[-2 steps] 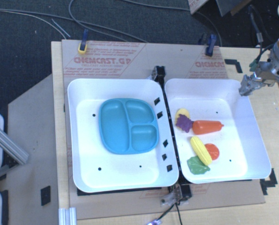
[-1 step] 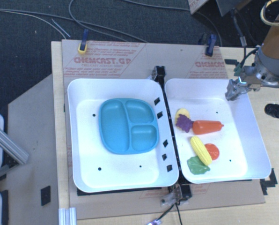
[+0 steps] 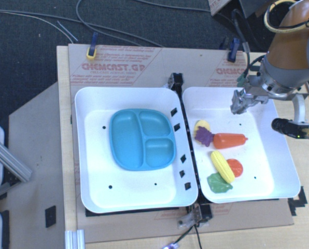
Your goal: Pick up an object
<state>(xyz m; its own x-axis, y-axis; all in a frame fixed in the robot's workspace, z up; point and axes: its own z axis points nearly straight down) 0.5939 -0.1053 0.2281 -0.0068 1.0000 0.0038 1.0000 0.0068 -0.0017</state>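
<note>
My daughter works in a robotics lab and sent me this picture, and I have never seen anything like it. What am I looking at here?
This is one camera fixed above a workbench, looking down at a slant. The grey and orange machine at the right is a robot arm; its gripper hangs over the far end of the right bin. Two shallow white bins sit side by side. The left bin holds a blue divided plate. The right bin holds toy food: an orange carrot, a purple piece, a yellow corn cob, a red piece and a green piece. Nothing is between the gripper's fingers.
</note>
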